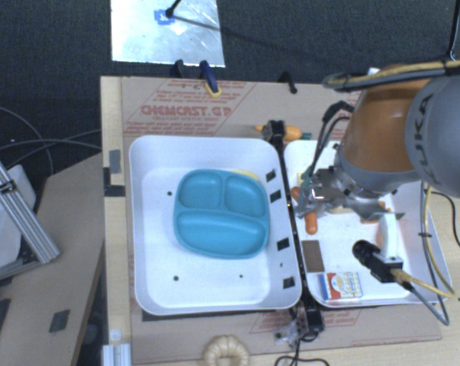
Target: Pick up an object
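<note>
Camera view from over the bench: two shallow white bins sit side by side on a sheet of brown cardboard (176,101) with red lettering.

The left bin (157,235) holds one big thing, a blue divided plate (220,212) with three compartments, lying flat in the middle of the floor. A sliver of something yellow (249,175) peeks out at the plate's far rim; I cannot tell what it is.

The right bin (344,242) is the busier one, and the grey arm (382,128) with its orange band hangs over its far half. The claw (313,195) is low, close to the bin's left wall. Whether it is apart or together I cannot tell from here.

Just beside the claw, on its near side, a small orange piece (312,221) lies on the bin floor. It is stick-shaped and the closest thing to the claw. Nearer the front lies a flat brown rectangle (313,256), then a small printed packet (342,284) in red, white and blue by the front wall. A white and orange piece (388,239) lies further right, partly under the arm.

Another orange thing (292,133) sits by the far end of the divider — inside the bin or outside, I cannot say.
</note>
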Controlling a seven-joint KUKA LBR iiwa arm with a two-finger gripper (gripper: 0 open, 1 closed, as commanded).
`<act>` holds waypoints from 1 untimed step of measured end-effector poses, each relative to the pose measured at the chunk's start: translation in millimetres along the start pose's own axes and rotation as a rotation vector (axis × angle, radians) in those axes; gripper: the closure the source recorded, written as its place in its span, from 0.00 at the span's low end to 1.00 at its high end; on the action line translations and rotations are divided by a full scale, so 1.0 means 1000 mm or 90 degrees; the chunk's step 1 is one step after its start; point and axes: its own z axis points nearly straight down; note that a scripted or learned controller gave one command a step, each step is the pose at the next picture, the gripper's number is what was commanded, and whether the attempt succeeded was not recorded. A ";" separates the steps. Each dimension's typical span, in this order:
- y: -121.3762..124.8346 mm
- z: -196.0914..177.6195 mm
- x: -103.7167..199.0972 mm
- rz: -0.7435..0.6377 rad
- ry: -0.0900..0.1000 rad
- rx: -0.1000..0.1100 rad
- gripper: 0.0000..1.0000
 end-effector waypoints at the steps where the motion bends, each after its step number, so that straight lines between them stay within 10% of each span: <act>1: 0.004 0.003 -0.006 0.004 -0.001 0.000 1.00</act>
